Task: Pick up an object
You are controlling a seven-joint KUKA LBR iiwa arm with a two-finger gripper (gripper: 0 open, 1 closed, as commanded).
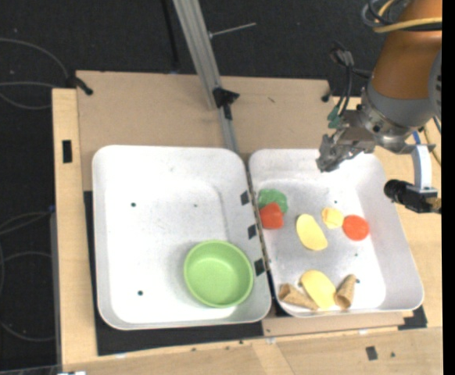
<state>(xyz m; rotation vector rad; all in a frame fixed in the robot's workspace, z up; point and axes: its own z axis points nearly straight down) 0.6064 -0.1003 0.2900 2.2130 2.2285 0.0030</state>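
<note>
Note that your jaws hang above the far edge of the right bin (392, 209); whether they stand wide or narrow cannot be told, and nothing shows between them. Judged so, the pick is not yet done. Candidates lie nearer the bin's centre: a small yellow piece (332, 218), a red ball (356, 227), a yellow oval (312, 233). A green bowl (218, 273) sits in the left bin (134, 178).

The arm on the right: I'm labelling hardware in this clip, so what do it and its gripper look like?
The arm has a rounded orange section above a grey wrist housing. Thin dark cables run beside it, and a light loop of cable sits at its top. The gripper is a small, dark grey metal piece.
</note>
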